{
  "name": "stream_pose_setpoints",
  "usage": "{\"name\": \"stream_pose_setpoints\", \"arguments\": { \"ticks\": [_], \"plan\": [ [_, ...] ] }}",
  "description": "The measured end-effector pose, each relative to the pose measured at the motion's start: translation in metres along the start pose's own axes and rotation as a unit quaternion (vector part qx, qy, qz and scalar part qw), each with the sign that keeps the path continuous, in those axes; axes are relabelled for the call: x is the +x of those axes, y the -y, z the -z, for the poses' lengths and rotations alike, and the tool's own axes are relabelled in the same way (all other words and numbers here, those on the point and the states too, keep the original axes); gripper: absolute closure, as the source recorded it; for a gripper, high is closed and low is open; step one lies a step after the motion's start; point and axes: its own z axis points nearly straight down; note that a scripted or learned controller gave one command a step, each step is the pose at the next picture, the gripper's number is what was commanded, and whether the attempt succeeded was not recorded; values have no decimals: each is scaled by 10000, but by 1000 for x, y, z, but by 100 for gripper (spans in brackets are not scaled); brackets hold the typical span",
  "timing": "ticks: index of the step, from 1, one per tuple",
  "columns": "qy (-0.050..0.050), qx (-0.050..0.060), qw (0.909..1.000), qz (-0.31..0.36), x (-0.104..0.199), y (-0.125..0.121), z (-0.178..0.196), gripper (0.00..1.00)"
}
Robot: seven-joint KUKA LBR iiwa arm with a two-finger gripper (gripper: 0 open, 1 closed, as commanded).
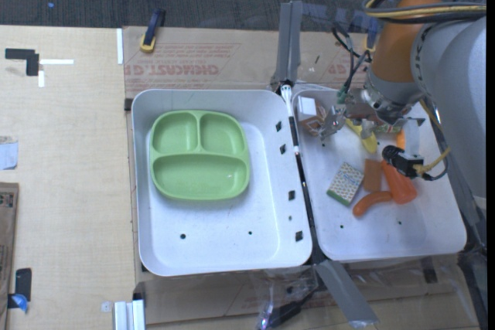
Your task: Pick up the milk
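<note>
White shallow plastic bin, right: small white-and-brown milk carton at back-left corner.
Metal jaws just beside carton, state unclear; orange plastic pieces, speckled card nearby.

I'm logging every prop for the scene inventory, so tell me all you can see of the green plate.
The green plate is a light green divided tray that looks like matte plastic, rounded at the corners, with two small compartments along its far side and one wide one nearer the camera. Nothing lies in any compartment. It sits flat in the left white bin, toward that bin's far left part, apart from the walls, with only the bin floor touching it.
</note>
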Motion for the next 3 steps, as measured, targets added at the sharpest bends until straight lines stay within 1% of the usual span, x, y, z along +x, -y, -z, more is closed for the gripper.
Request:
{"name": "stream_pose_setpoints", "arguments": {
  "ticks": [1,2,3],
  "plan": [
    [-3,44,10000,69,-4,-6,-9,0],
    [-5,47,10000,-29,-4,-6,-10,0],
    [-68,252,9757,-2176,10,1,-21,0]
  ]
}}
